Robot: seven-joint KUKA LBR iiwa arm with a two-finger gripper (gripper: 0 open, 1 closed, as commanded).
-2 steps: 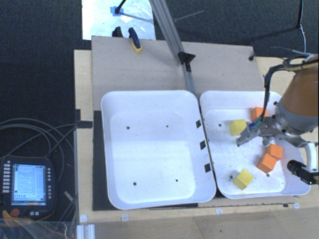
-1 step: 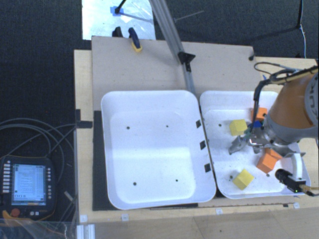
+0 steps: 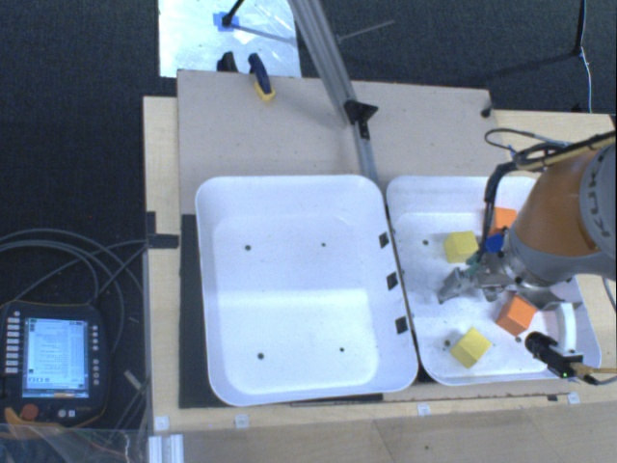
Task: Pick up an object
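Gripper (image 3: 451,287) in right bin (image 3: 424,193), near upper yellow block (image 3: 461,247).

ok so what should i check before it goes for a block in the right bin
1. Things to pick in the right bin: ok, an upper yellow block, a lower yellow block and an orange block lie in it.
2. Tool over that bin: ok, it sits between the two yellow blocks.
3. Tool already carrying something: cannot tell.
4. Lower yellow block free to approach: ok, it stands apart from the other blocks.
5. Orange block free to approach: not ok, it lies right against the arm.
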